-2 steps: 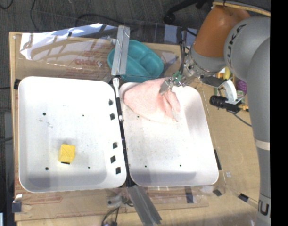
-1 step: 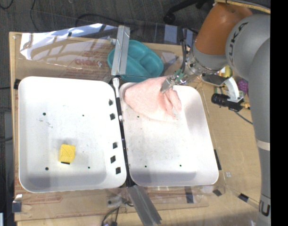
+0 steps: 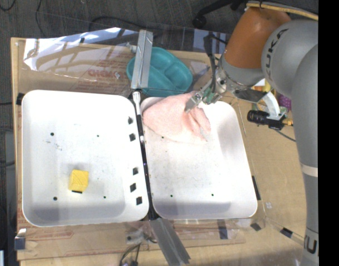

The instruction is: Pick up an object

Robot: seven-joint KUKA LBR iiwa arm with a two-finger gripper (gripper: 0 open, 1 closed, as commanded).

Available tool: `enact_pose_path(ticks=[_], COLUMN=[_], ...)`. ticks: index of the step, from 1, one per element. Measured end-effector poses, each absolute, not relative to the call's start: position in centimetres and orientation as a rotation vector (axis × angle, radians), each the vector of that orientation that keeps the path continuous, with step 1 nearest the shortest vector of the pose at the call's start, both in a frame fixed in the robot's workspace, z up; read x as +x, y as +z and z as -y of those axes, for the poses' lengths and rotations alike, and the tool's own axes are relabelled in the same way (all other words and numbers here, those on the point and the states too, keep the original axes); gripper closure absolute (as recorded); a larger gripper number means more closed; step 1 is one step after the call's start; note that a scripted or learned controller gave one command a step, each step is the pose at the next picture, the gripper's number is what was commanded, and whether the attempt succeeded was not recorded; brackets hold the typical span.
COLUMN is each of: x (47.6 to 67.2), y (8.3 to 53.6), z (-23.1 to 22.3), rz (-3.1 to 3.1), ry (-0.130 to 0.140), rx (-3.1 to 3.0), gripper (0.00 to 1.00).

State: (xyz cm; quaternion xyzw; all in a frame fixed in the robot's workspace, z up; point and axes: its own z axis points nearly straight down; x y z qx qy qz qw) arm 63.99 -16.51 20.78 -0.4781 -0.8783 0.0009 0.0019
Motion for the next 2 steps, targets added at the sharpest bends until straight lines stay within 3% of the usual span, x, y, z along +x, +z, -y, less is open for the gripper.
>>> enact_pose_path(ticks=[1, 2], x=[65.7, 65.8], y=[20.8, 21.9], z=[14.3, 14.3], rz=[2.877, 2.881], ry=[0.001, 0.003], rx=[-1.266, -1.261], gripper=[1.0, 1.0])
